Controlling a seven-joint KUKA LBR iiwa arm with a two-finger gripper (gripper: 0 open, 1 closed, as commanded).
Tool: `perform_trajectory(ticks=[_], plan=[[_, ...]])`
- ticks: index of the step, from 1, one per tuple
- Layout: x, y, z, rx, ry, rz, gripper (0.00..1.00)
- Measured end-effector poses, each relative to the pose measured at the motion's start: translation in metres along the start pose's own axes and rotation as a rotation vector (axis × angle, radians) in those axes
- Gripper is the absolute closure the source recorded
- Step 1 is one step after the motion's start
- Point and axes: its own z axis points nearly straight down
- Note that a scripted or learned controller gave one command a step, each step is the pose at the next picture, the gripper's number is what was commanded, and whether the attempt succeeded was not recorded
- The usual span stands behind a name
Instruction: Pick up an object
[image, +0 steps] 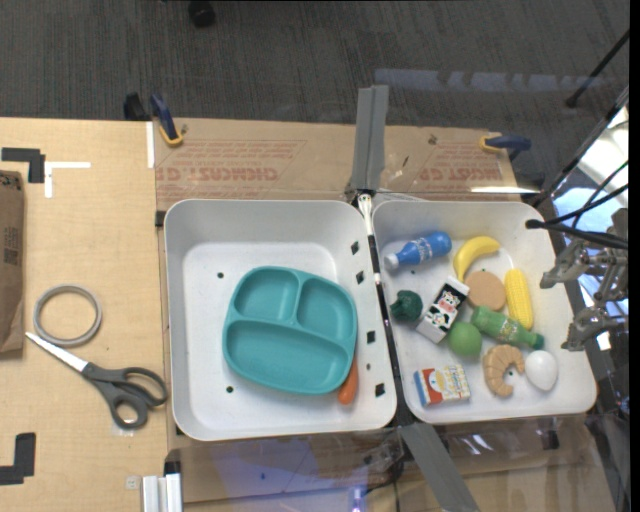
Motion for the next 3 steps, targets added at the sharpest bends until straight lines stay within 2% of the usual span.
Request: perform_trajectory(ticks=[1,2,3], plan=[[-0.052,-0.012,0.177,0.002,-0.004,-0.059,0.0],[-0.042,0.058,0.184,0.001,-0.007,0.037,0.0],[-0.102,0.045,0.189,0.001,-0.003,0.363,0.0]])
